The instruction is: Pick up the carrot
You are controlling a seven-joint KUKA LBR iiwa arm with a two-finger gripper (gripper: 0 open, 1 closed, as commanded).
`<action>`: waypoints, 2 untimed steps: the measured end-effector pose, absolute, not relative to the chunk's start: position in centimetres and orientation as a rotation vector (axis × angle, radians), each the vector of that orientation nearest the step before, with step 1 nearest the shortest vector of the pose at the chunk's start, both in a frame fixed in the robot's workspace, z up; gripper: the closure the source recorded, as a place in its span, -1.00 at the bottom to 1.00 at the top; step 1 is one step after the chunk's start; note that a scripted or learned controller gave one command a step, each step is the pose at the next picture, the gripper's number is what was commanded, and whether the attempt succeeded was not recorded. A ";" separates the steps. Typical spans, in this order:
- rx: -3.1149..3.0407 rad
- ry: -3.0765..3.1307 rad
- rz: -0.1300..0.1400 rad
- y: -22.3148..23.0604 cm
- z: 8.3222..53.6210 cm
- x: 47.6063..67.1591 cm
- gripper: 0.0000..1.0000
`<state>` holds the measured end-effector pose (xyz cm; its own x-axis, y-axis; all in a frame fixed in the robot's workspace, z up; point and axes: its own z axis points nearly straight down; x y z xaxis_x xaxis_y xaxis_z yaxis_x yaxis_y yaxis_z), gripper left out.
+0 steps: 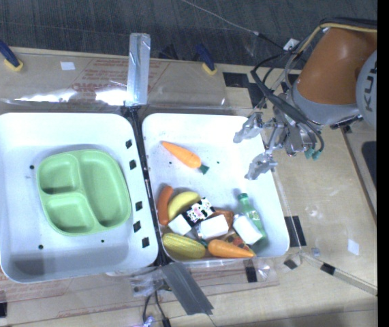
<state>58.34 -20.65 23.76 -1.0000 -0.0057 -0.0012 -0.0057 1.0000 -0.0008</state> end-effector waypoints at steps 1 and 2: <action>-0.014 3.140 0.001 -15.9 11.3 59.1 -1.00; 0.167 3.134 0.001 -11.8 11.9 65.8 -1.00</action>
